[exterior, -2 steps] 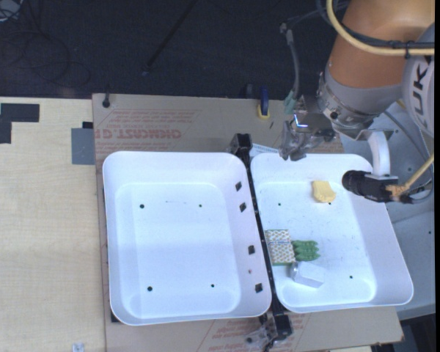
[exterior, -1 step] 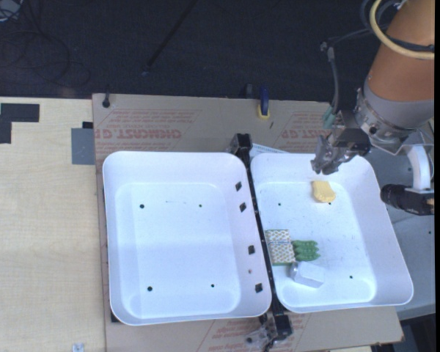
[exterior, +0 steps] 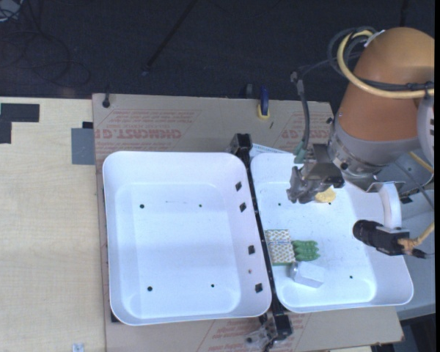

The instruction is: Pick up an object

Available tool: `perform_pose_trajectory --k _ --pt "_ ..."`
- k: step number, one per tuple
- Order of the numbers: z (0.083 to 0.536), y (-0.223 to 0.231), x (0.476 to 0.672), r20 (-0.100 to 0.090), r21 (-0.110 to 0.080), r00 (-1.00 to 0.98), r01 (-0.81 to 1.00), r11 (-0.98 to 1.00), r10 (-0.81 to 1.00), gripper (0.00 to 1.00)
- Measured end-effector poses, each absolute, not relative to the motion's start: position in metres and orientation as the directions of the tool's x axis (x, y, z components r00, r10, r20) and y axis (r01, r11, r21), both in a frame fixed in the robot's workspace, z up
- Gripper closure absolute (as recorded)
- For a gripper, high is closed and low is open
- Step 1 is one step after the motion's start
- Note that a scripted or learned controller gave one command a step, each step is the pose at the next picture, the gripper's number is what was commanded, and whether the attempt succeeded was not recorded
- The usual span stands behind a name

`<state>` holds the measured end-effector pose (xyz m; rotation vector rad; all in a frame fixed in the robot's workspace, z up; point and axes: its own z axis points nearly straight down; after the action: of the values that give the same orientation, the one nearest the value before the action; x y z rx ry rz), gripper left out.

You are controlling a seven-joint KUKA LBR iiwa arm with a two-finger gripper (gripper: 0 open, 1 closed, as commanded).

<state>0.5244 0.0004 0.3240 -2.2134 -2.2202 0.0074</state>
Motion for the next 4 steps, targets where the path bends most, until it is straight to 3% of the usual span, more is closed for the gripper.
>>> perform_pose_trajectory --k 1,2,4 --pt "0.302 -0.067 0.478 -0.001 -0.008 0.008 1.0 -0.008 1.0 1.0" --pt "0.316 -0.153 0.475 -0.004 -0.002 0.008 1.0 -0.008 1.0 1.0" --pt "0.311 -0.215 0.475 0.0 -0.004 0.002 1.0 -0.002 1.0 1.0"
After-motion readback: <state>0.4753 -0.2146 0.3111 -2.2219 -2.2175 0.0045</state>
